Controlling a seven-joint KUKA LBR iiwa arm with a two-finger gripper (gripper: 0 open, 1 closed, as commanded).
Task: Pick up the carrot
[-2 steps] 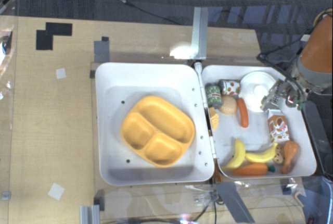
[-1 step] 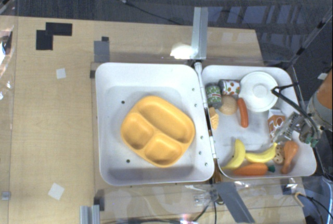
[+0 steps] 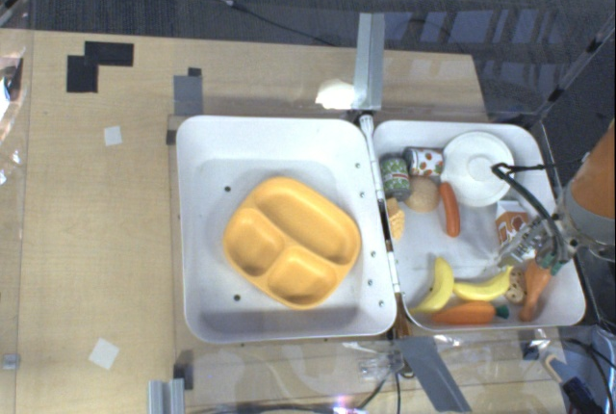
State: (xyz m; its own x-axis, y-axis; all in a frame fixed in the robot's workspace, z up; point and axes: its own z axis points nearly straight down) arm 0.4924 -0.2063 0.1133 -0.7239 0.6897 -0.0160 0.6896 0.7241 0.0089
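Observation:
The carrot (image 3: 464,313), orange with a green tip pointing right, lies along the front wall of the right bin (image 3: 568,311), just below two bananas (image 3: 460,285). My gripper (image 3: 535,251) hangs low over the bin's right side, up and to the right of the carrot and apart from it. A second orange, tapered piece (image 3: 535,291) stands slanted directly under the gripper, near the bin's front right corner. I cannot tell whether the gripper touches that piece.
The right bin also holds a white bowl (image 3: 478,167), two small cans (image 3: 409,168), a round brown item (image 3: 423,194), a red-orange sausage (image 3: 449,208), an orange packet (image 3: 510,225) and a dotted brown cookie (image 3: 517,287). A yellow divided plate (image 3: 292,240) sits in the left bin (image 3: 202,210).

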